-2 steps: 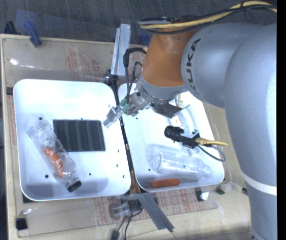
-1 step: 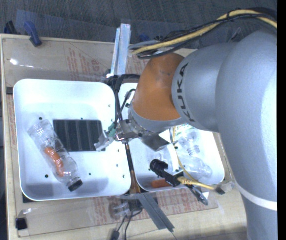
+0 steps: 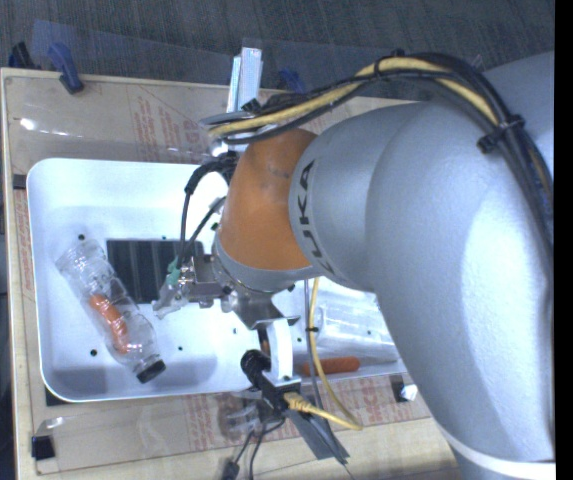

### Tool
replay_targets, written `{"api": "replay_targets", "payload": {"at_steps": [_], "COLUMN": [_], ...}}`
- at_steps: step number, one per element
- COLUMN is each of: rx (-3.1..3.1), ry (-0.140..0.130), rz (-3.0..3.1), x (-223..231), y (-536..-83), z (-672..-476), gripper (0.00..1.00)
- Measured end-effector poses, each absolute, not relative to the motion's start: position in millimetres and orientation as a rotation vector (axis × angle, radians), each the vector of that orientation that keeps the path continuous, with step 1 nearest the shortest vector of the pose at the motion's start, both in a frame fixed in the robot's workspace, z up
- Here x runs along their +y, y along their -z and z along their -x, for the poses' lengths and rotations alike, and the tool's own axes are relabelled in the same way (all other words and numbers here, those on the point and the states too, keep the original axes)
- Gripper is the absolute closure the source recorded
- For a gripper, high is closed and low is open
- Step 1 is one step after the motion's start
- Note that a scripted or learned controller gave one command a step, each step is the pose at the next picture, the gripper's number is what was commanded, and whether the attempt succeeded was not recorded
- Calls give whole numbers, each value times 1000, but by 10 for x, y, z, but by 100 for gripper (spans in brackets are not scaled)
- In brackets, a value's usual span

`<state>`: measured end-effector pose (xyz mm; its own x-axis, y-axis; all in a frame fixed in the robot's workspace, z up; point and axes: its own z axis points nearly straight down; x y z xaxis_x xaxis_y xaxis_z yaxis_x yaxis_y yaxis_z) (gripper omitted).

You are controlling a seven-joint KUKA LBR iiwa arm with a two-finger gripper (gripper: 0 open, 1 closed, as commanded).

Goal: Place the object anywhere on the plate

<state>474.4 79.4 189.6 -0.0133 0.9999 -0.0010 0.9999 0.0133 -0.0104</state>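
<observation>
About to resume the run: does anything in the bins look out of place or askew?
The clear plastic bottle lies on its side, slanted across the left bin, beside a dark ribbed item. No plate can be made out. The gripper sits hidden under the arm.

white bin (image 3: 46, 268) | blue clamp (image 3: 66, 68) | wooden bench (image 3: 116, 113)
</observation>
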Motion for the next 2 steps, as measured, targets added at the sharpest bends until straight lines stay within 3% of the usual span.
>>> {"api": "replay_targets", "payload": {"at_steps": [1,2], "rx": [-1859,-1932], "ry": [-8,-8], "rz": [2529,2475], "x": [1211,1190], "y": [-2324,-2592], "z": [-5968,-5895], "gripper": [0,0]}}
